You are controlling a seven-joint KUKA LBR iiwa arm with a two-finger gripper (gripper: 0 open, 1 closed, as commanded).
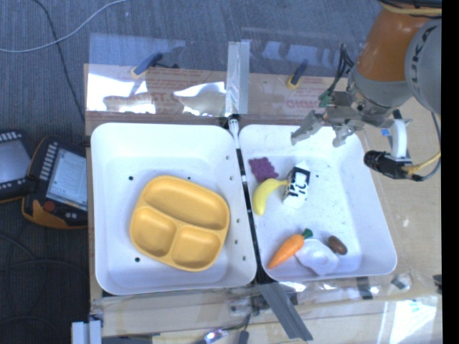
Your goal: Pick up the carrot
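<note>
The orange tapered carrot with a green stem end point(289, 249) is seen in the right white bin point(374, 213), near the front wall, lying at a slant with its green end touching a white lumpy object point(317, 256). The two-finger gripper point(324, 130) hangs above the bin's back edge, fingers spread apart, nothing between them. The carrot is not yet approached. A good grasp is judged to need descent over the carrot's thick middle, with the fingers turned across its long axis and kept off the white object. Counted in the right bin: one carrot, one yellow banana point(264, 194), one purple grape cluster point(263, 168), one black-and-white carton point(297, 183), one brown oval piece point(337, 245), one white object. One yellow divided plastic tray point(179, 221) is counted in the left bin point(115, 149).
</note>
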